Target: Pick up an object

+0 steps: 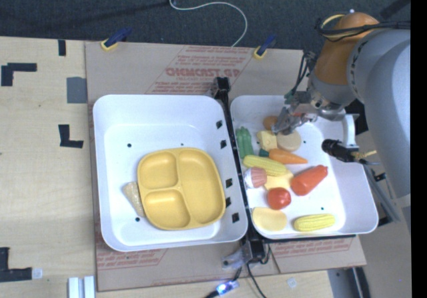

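Wooden bench bears cardboard sheet, two white bins.

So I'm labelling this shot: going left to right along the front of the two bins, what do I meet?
Yellow divided plate → pale yellow slice → tomato → corn cob.

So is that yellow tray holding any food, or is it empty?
Empty. The yellow tray lies flat in the left bin, and all three compartments show bare yellow. The toy food is piled in the right bin.
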